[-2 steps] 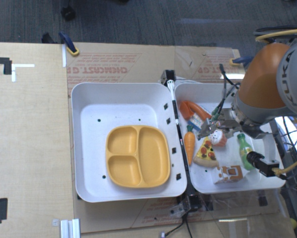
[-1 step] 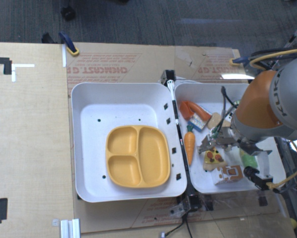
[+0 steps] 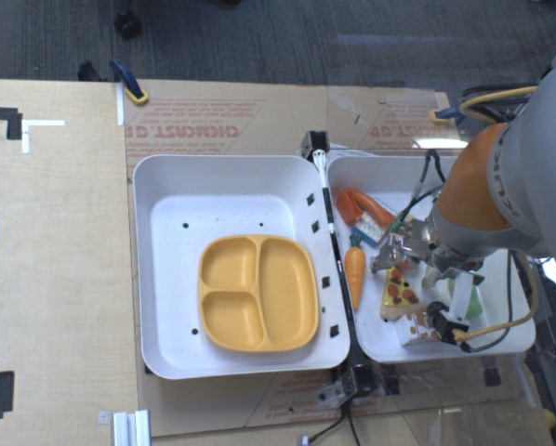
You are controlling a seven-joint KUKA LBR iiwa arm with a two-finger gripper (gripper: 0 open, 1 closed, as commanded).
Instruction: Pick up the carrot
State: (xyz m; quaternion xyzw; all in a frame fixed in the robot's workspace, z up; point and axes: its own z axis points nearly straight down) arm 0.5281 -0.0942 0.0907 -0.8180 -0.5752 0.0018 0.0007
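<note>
The carrot (image 3: 354, 275) lies in the right bin (image 3: 501, 344), hard against that bin's left wall and about midway along it, its long axis running roughly parallel to the wall with the narrow tip towards the bench's near edge. The gripper (image 3: 396, 252) hangs over the same bin, just to the carrot's right and slightly towards the far edge, so the move ahead is, in my judgement, a short shift leftward to the wall and a descent with the fingers straddling the carrot across its width; the wall leaves little room for the finger on that side. Whether the jaws are spread or closed I cannot tell, since the wrist and cables hide them, and nothing is visibly held. Beside the carrot sit a second orange-red vegetable (image 3: 364, 205) nearer the far-left corner, a pizza slice toy (image 3: 399, 295) towards the middle, and a pale green item (image 3: 468, 301) further right. The left bin (image 3: 157, 277) holds a yellow divided plate (image 3: 258, 292) with three compartments, all bare.
</note>
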